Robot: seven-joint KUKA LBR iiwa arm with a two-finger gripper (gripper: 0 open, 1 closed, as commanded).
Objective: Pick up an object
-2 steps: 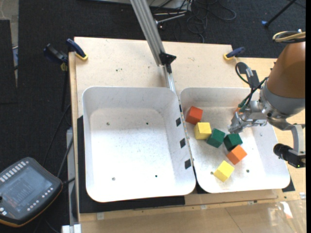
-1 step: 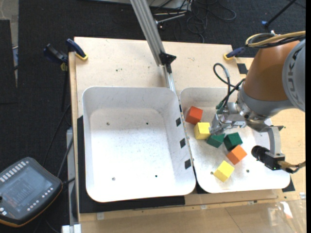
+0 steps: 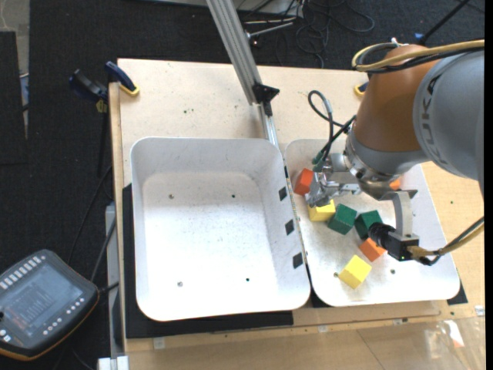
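Note:
Several small blocks lie in the right bin (image 3: 420,282). An orange block (image 3: 303,181) sits by the bin's left wall, with a yellow block (image 3: 322,210) just below it. Two green blocks (image 3: 343,219) (image 3: 369,222) lie side by side near the middle. Beside them is a second orange block (image 3: 373,248), and a second yellow block (image 3: 355,271) lies toward the front. My gripper (image 3: 322,192) hangs low over the bin's left part, between the first orange block and the first yellow block and close to both. The wrist hides the bin's back half.
The left bin (image 3: 139,154) stands beside the right one, their walls touching. A slanted metal bar (image 3: 233,35) crosses above the bench's back. A black cable plug (image 3: 400,245) hangs near the second orange block. A teach pendant (image 3: 35,307) lies at lower left, off the bench.

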